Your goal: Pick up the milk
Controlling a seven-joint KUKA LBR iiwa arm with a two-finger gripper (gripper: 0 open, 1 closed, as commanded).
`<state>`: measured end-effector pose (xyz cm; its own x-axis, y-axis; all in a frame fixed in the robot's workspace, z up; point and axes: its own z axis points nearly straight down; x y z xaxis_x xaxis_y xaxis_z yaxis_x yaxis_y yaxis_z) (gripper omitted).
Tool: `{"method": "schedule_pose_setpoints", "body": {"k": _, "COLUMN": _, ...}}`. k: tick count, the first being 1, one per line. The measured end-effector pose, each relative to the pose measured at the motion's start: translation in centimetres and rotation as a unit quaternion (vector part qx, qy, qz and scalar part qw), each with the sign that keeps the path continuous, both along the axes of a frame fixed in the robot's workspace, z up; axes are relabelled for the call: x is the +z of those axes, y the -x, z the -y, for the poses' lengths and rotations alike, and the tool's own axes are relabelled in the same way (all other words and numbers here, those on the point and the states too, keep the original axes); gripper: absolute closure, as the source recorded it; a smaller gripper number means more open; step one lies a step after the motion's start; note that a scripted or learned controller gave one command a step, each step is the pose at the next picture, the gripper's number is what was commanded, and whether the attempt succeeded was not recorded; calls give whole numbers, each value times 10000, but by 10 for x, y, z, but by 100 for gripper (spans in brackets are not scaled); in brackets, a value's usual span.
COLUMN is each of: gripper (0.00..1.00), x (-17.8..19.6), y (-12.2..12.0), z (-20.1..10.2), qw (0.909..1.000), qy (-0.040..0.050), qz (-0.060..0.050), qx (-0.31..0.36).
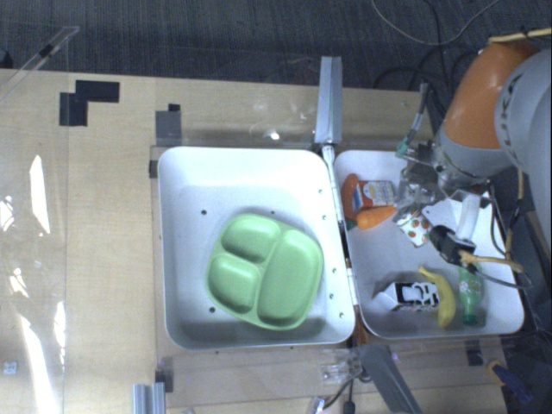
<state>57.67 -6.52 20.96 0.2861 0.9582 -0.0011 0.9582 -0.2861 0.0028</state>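
Milk (417,294): lying in right bin (509,322), beside banana (441,296); not lifted. My end effector (420,198): near carrot (376,218), grip state indeterminable.

Grey two-finger gripper (417,198) hangs over right white bin (509,317); black-and-white milk carton (417,294) lies below the jaws, touching yellow banana (442,297)
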Motion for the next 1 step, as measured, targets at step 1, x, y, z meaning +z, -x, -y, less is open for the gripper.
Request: {"method": "schedule_pose_setpoints", "body": {"k": 1, "gripper": 100, "x": 20, "y": -2, "z": 12, "qw": 9992, "qy": 3, "qz": 0, "qx": 390}}
